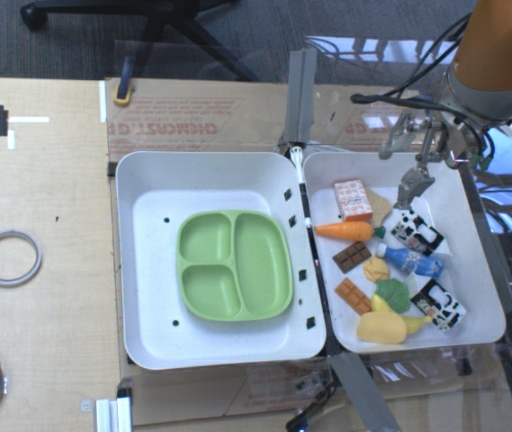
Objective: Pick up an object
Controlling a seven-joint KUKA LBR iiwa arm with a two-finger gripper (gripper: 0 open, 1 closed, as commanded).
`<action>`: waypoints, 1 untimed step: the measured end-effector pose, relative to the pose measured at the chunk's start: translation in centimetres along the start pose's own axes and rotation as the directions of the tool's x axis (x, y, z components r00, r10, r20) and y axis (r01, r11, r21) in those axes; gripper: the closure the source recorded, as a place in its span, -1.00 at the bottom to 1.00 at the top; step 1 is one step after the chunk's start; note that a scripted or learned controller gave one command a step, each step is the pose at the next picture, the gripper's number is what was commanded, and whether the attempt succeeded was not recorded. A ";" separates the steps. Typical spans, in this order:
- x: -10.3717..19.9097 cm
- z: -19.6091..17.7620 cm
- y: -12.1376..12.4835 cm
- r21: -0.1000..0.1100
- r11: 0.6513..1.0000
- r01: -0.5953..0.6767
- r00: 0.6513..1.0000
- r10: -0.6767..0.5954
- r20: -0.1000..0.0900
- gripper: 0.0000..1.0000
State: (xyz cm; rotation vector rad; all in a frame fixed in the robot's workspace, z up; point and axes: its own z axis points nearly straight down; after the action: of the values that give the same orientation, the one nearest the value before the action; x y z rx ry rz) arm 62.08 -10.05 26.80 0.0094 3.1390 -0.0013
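Note:
My gripper [404,165] hangs open over the back of the right bin [480,268], with nothing between its fingers. Just below it lies a black-and-white patterned toy [415,232]. Left of that sit a pink-and-white box [353,199] and an orange carrot [345,230]. Further forward are a brown chocolate piece [352,256], a blue bottle [410,261], a green toy [392,292], an orange wafer [354,295], a second black-and-white toy [437,302] and a yellow lemon-like piece [381,328].
The left bin [143,196] holds a green divided plate [236,265]. A roll of tape [8,257] lies on the wooden bench at the left. Cables hang beside the arm's orange band [507,25] at the upper right.

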 end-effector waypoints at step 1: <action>1.9 16.9 0.2 -0.001 1.000 0.010 1.000 -0.010 -0.001 -1.00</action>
State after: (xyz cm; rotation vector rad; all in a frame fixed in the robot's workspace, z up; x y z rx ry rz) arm 60.27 -9.81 9.91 -0.0057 3.1403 -0.0002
